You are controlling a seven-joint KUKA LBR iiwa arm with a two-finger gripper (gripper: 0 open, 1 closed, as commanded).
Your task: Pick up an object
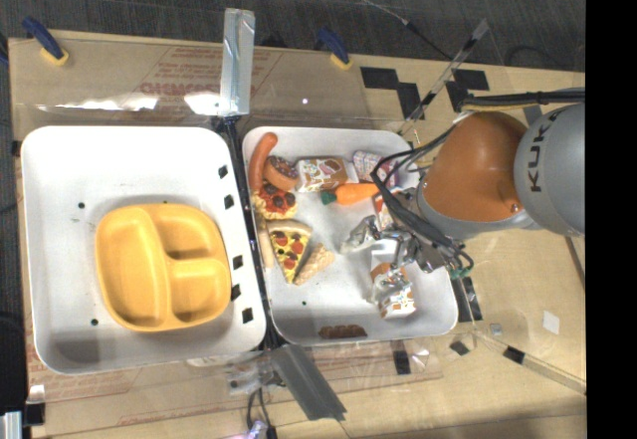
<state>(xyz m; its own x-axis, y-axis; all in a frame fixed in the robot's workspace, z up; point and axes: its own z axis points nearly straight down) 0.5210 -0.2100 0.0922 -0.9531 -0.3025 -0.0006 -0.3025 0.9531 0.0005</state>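
Where fingers (383,246) hover, small carton (396,298) roughly upright.

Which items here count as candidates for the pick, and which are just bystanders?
Candidates, all in the right bin: pizza slice, hot dog, carrot, small carton, snack packet. The gripper is over them.

Bystanders: yellow divided tray in the left bin, blue clamps.

Arm (478,178) low, tool (383,238) downward
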